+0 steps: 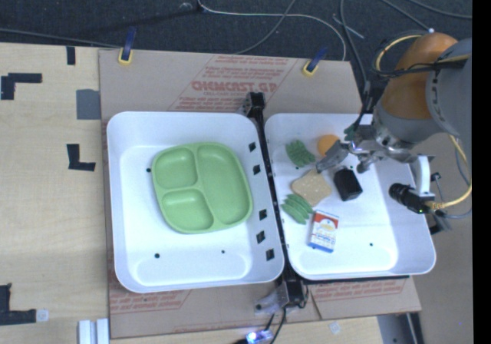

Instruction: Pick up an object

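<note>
Just below the end effector (343, 158) – grip state unclear – a tan block (312, 186).

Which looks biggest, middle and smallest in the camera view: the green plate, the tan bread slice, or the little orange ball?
1. green plate, by far the largest.
2. tan bread slice.
3. orange ball, smallest, though the end effector partly covers it.

We find the right bin (414, 254) crowded in its upper left, where a tan slab (311, 187), two green pieces (299, 153), an orange item (328, 142) and a black block (347, 184) cluster, with a small carton (324, 231) below. Bare floor lies at lower right. A green divided plate (202, 186) covers the left bin's (126, 258) middle, leaving its lower strip open.
</note>
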### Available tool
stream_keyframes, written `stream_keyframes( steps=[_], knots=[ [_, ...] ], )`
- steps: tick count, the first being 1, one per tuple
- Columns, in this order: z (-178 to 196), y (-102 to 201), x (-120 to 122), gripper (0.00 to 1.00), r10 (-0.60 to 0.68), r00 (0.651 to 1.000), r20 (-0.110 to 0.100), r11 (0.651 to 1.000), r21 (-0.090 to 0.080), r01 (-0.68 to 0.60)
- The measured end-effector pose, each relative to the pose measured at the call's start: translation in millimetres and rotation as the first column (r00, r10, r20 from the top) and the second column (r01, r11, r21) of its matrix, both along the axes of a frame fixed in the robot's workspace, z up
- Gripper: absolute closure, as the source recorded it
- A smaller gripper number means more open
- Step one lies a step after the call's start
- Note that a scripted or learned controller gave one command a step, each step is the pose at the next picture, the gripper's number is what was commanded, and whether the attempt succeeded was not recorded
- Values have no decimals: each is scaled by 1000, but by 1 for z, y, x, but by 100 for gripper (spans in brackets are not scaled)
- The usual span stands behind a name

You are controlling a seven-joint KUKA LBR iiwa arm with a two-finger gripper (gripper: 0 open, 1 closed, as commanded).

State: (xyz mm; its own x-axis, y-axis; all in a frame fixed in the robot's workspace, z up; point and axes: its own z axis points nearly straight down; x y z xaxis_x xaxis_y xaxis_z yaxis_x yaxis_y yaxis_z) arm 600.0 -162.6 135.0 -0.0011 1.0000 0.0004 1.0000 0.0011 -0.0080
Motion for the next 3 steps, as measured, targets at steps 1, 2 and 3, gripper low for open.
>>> stream_keyframes(
  steps=[1, 2, 3],
  knots=[
    [-49, 0, 1, 0, 0, 1000, 10, 1000, -3, 0],
    [-36, 1, 3, 100, 2, 1000, 16, 1000, -2, -2],
    [20, 3, -5, 100, 0, 1000, 11, 1000, -1, 0]
  ],
)
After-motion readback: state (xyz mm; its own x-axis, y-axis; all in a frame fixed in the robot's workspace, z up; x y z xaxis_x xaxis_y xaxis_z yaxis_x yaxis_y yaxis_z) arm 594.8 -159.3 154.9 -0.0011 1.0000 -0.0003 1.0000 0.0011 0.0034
